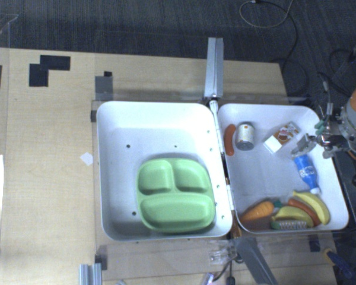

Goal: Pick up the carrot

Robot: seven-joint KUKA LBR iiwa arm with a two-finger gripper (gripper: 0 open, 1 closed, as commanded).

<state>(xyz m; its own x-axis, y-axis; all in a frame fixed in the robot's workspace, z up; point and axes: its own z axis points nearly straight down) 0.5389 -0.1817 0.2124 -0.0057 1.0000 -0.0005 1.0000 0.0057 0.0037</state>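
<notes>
Carrot point(258, 210) lies in the right bin point(258, 165), at its near-left corner, touching the heap of toy fruit: banana point(314, 203), a green piece beside it. Nothing is gripping it; pick not yet made.

Pincer point(318, 136) is at the right bin's far-right corner, over the rim, near a blue bottle point(306, 172). Spread or pressed together: cannot tell, too small and cluttered.

Left bin carries a green divided plate point(175, 195).

Judgement: task at the start. Left to do: cross the bin to the carrot, descend, close, lift.
</notes>
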